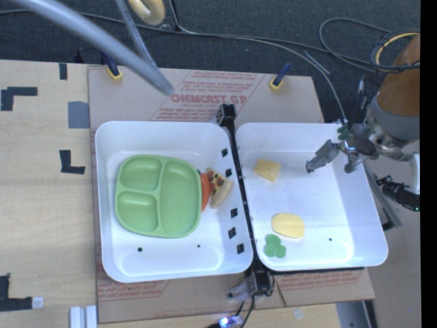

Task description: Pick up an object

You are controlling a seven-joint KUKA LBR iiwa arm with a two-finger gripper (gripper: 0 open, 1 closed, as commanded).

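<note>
The right bin holds a pale yellow wedge near its back left, a yellow oval piece toward the front, and a small green leafy piece by the front left corner. My gripper hangs over the bin's right rear part, to the right of the wedge, with its fingers spread open and nothing between them. In the left bin lies a green divided plate with a pizza slice beside its right edge.
A black divider with clips runs between the two bins. Cables trail across the dark surface behind the bench. A grey pole crosses the upper left. Wooden bench top lies left of the bins.
</note>
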